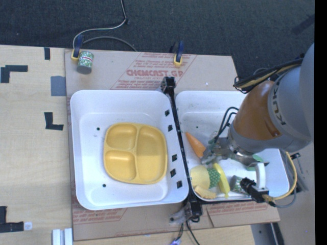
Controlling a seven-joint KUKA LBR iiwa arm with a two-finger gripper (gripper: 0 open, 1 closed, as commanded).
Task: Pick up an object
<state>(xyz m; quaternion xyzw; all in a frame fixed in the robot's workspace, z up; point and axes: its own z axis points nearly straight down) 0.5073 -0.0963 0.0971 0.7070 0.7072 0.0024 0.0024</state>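
Camera view: my gripper (pixel 210 156) is low in the right bin (pixel 286 180); can't tell its state. Carrot (pixel 195 144) lies just left of it, banana (pixel 222 178) just below. Carrot prob. light, stiff plastic, smooth; I'd grab mid-body.

I read this site as a robotics lab test cell, not a home or kitchen. Two shallow white bins (pixel 82 137) sit side by side on a printed cardboard sheet (pixel 153 73), held at its 12 o'clock edge by yellow-handled clamps (pixel 178 60). The bench top (pixel 30 152) at 9 o'clock carries dark tape marks. Loose cable (pixel 110 32) runs over dark carpet (pixel 204 14) at 12 o'clock. An industrial grey arm (pixel 286 111) with an orange band enters at 3 o'clock. The bin contents are toys: a yellow divided plate (pixel 135 153) and plastic play food (pixel 195 144).
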